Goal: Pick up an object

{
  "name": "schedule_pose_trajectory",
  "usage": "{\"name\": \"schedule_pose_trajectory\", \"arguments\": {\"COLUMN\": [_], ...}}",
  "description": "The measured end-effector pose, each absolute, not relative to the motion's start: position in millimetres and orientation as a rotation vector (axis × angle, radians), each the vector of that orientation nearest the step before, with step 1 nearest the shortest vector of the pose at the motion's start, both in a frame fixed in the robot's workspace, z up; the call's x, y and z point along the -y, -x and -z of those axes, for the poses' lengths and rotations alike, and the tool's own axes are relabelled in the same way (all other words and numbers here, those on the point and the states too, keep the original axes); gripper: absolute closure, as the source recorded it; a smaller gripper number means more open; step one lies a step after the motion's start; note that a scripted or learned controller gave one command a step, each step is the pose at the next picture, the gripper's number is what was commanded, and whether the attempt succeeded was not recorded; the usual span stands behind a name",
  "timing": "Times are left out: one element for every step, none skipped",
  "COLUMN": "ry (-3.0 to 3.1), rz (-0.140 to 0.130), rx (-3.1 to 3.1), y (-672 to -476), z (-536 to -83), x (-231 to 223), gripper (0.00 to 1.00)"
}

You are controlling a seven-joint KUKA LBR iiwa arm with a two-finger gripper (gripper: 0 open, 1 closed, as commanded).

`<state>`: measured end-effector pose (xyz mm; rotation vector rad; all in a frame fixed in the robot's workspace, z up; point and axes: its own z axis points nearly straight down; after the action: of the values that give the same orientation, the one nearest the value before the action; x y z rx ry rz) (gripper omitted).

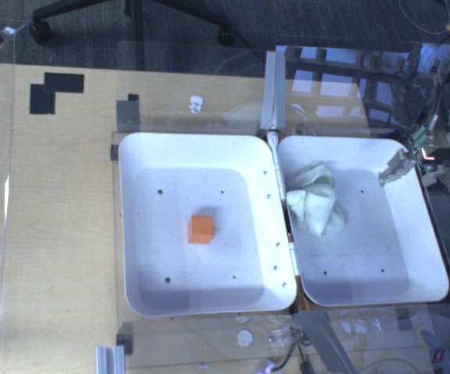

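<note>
Camera view shows a crumpled white cloth (315,199) lying at the left side of the right bin (412,287), its long axis running roughly top to bottom. The end effector (392,170) hovers well to its right near the bin's upper right edge; whether it is open cannot be told. An orange cube (201,229) sits in the left bin (147,287).

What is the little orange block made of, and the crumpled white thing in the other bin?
The orange block looks like foam or painted wood: matte, flat faces, no shine, though the view leaves it open. The crumpled white thing looks like soft cloth, a rag or towel, since it bunches into loose folds with pale green shading. The bins look like smooth white plastic.
</note>
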<state>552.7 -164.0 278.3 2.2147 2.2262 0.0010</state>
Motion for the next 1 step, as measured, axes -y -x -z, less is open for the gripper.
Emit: {"name": "schedule_pose_trajectory", "arguments": {"ry": [-2.121], "rz": [-0.001], "rx": [-2.317], "y": [-564.1], "z": [-123.9], "x": [162.5], "gripper": [0.00]}}
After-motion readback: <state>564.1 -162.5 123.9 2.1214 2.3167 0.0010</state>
